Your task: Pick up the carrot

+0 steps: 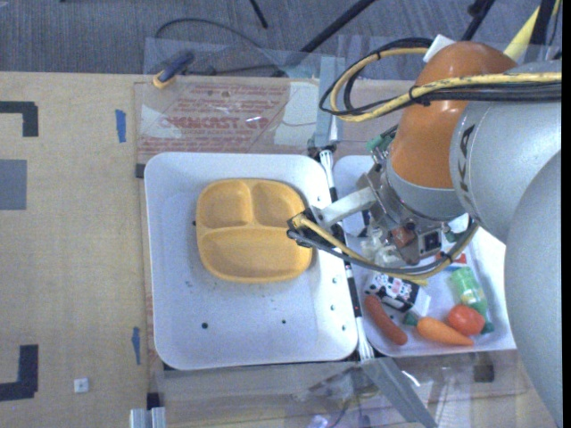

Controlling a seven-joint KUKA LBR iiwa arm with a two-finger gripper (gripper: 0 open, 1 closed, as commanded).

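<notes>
So here's what you've got. The grey arm with the orange band [443, 123] is hanging over the right-hand shallow white plastic bin [502, 335], with yellow and black cables looped around the wrist. The wrist and those cables cover the jaws, so honestly you can't tell how wide they are or whether anything's in them. They sit somewhere over the far-left part of that bin.

The small tapered orange carrot [443, 331] is lying flat on the bin floor, below the jaws in the view and a bit to the right, down by the near wall. It's clearly apart from them. Its fat end is just beside a round red tomato-looking piece [467, 318]. A pale green ribbed piece [466, 285] sits just above that. Left of the carrot there's a reddish sausage-shaped piece [384, 320], and between that and the jaws a little black-and-white printed pack [393, 288]. The print's too small to read.

To the left of the jaws, the other white bin [169, 266] holds a yellow three-compartment plastic plate [250, 230].

Further back and left on the wooden worktop [62, 239] lies a clear plastic sheet with red lettering [219, 119], but it's too blurry to make out.
</notes>
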